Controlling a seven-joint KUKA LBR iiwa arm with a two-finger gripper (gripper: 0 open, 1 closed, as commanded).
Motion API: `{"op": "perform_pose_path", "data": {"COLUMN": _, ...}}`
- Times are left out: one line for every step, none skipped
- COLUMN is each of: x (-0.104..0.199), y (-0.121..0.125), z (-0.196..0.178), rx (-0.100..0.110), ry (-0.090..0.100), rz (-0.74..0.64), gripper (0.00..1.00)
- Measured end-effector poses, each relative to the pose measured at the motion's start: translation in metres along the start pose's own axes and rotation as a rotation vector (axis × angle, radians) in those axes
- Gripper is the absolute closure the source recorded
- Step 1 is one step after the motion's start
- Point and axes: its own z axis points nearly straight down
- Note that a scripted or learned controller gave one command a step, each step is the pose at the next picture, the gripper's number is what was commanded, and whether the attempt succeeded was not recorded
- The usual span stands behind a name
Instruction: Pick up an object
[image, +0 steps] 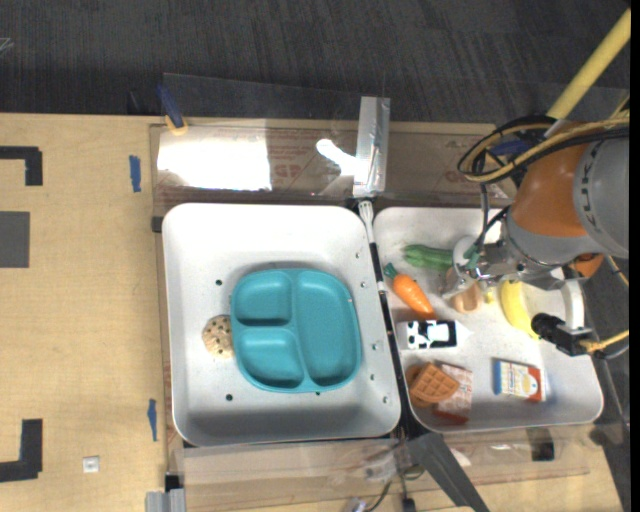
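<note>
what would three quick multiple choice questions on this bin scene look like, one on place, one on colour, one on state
1. Where is the cookie?
A. right bin
B. left bin, beside the divided plate
C. on the bench

2. What colour is the divided plate?
A. teal
B. red
C. yellow

3. How does the carrot lie?
A. on the plate
B. in the left bin
C. flat in the right bin

Answers: 1 B, it touches the plate's left edge; 2 A, plainly teal; 3 C, it rests near that bin's left wall.

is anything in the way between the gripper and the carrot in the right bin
Nothing visible blocks it. The gripper hangs over the right bin, and the carrot lies just to its left in the view, its top uncovered. The green vegetable lies beside the path.
</note>
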Motion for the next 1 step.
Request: {"op": "perform_pose_path", "data": {"x": 0.0743, "y": 0.0512, "z": -0.0878, "rx": 0.007, "ry": 0.003, "rz": 0.238, "gripper": 1.00}}
